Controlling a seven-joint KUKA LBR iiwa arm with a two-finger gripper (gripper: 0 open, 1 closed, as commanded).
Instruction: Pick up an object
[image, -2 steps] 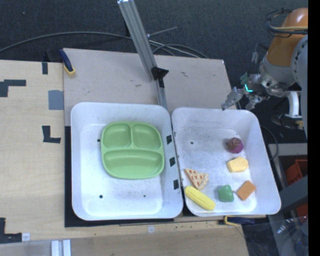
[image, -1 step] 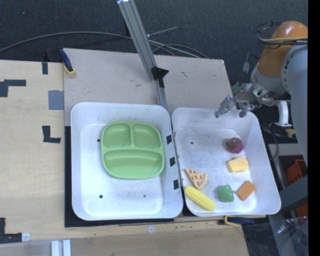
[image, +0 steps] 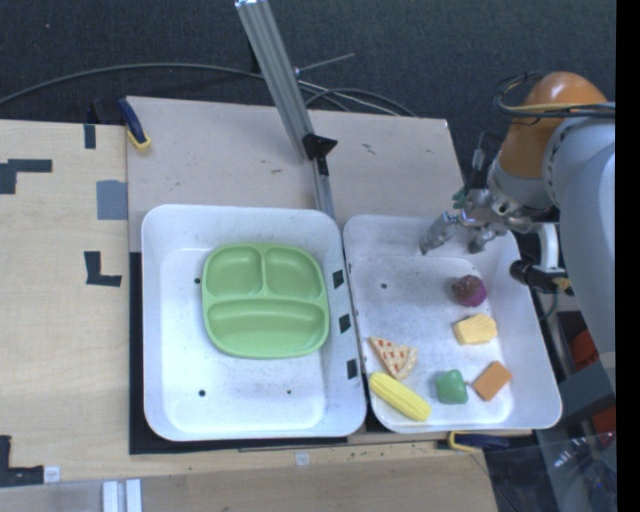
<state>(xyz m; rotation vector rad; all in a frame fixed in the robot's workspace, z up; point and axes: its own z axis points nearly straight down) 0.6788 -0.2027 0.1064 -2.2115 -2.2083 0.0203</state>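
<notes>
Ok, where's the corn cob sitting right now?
The corn cob lies in the right bin, at its near left corner, just below the waffle slice and left of the green pepper.

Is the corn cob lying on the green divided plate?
No. The corn cob lies in the right bin, while the green plate sits in the left bin.

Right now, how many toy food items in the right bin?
6, all in the right bin: purple item nearest the gripper, yellow block, orange block, green piece, waffle slice, corn cob at front. None look hidden.
</notes>
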